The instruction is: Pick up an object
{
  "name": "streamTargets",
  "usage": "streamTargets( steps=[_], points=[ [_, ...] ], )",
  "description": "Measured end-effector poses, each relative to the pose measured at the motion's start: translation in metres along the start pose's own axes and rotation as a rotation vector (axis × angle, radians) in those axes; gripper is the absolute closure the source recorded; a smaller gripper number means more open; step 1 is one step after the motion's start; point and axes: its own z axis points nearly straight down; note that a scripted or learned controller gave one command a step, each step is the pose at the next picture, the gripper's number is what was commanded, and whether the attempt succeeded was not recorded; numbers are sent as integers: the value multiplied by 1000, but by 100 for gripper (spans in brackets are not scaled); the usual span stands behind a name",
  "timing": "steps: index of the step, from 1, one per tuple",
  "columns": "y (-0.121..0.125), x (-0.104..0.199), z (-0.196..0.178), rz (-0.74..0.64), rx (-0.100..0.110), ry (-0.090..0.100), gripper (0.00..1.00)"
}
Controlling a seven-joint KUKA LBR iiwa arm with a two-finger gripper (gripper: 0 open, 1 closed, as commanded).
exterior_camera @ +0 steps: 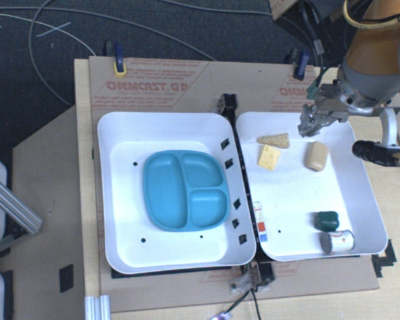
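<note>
White bins, 2 of them side by side. We count 1 blue divided plate [186, 190] in the left bin [113, 139]. The right bin [293, 239] has 5 things: tan wedge [273, 140], yellow block [269, 157], beige lump [316, 156], dark green piece [327, 221], small white cylinder [338, 241]. Gripper [309, 128] hovers near the beige lump, pinching nothing; we can't tell how it's set.

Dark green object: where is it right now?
In the camera view, the dark green object lies near the front right corner of the right bin, right behind the small white-and-grey cylinder.
</note>
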Motion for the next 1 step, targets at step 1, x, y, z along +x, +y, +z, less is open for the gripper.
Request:
streamTargets(
  steps=[1],
  points=[
    [12,54,-5,0,-1,0,100]
  ],
)
